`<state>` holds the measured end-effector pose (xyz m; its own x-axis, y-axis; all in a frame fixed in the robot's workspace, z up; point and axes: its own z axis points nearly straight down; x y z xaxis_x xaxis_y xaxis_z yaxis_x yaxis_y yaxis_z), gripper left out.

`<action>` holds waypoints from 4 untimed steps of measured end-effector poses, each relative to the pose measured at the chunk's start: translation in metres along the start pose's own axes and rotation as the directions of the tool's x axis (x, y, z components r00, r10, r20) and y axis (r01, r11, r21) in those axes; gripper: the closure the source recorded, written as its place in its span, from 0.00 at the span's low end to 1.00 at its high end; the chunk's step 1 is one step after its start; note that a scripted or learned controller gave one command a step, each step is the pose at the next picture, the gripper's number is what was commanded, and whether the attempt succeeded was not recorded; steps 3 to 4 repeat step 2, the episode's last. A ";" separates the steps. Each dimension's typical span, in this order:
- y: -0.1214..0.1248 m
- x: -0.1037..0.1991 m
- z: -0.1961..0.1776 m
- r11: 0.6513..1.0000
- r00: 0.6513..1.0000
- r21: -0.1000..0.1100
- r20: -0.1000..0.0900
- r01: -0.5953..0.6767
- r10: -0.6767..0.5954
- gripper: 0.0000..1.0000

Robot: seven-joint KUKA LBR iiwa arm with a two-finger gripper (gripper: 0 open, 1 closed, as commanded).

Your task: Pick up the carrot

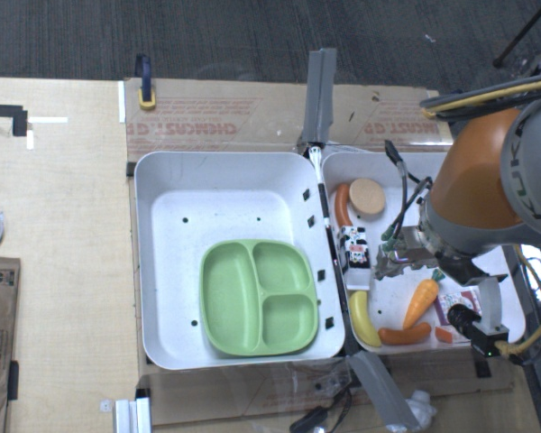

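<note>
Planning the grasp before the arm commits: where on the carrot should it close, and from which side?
Grip the carrot across its thick upper half, coming straight down from above. It lies flat and slanted, tapering toward the lower left, so the wide end probably gives steadier hold. The sausage sits close to its tip.
</note>
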<state>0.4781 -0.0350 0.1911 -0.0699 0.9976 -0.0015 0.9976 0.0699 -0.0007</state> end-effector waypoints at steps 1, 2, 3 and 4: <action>0.010 -0.096 -0.115 0.997 0.997 0.001 0.001 0.079 -0.079 1.00; 0.010 -0.095 -0.115 0.997 0.997 0.002 0.000 0.080 -0.080 0.00; 0.010 -0.095 -0.115 0.997 0.997 0.002 0.000 0.080 -0.080 0.00; 0.010 -0.095 -0.115 0.997 0.997 0.002 0.000 0.080 -0.080 0.00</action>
